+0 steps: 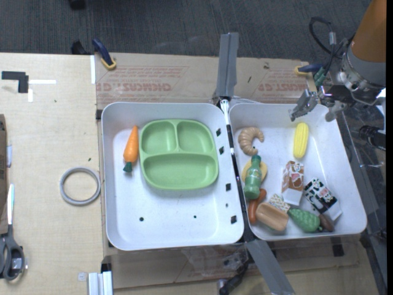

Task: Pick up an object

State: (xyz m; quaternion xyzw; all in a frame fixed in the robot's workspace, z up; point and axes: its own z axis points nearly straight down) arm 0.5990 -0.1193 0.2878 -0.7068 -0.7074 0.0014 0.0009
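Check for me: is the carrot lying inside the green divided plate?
No, the carrot lies on the bin floor beside the green plate's left rim.

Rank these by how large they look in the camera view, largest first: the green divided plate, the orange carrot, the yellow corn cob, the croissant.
1. green divided plate
2. orange carrot
3. yellow corn cob and croissant: they look too alike to rank.

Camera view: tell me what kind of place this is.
Likely a robotics lab bench set up for grasping trials: two white bins side by side, toy food such as a corn cob and carrot, and a gripper above.
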